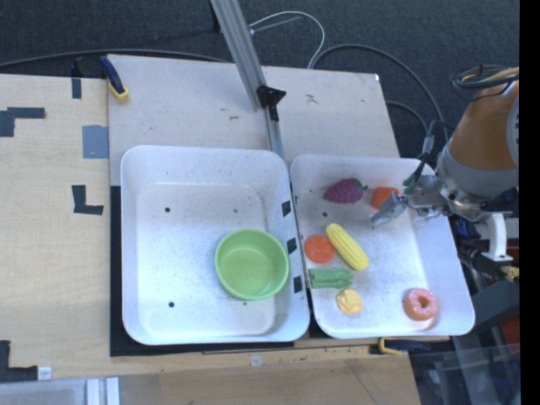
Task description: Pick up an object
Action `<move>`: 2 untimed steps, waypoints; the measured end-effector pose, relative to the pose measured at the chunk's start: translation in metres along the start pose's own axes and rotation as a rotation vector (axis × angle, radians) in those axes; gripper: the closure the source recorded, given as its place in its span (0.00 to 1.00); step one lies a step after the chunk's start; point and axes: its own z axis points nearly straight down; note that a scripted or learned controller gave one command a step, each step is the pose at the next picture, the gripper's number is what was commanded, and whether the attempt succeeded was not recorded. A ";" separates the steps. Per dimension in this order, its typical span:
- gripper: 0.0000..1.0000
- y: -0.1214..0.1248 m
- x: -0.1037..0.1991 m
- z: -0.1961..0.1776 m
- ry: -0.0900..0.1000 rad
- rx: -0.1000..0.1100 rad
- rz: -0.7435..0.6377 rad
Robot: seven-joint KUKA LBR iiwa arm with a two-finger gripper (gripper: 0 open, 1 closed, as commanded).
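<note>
Orange-red toy piece (384, 196) beside jaws (390, 212)

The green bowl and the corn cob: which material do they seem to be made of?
The green bowl looks like moulded plastic: one even light green colour, smooth, with a soft sheen on its rim. The corn cob seems to be a toy, probably plastic or rubber: uniform bright yellow and a slightly glossy surface. Whether it is hard or soft, the view cannot settle.

Grey arm (472, 171) with a broad orange band (rounded), metallic grey jaws.
</note>
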 end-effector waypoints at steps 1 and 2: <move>0.00 0.002 -0.003 0.045 0.000 0.000 0.000; 0.00 0.001 -0.002 0.098 -0.001 -0.003 -0.001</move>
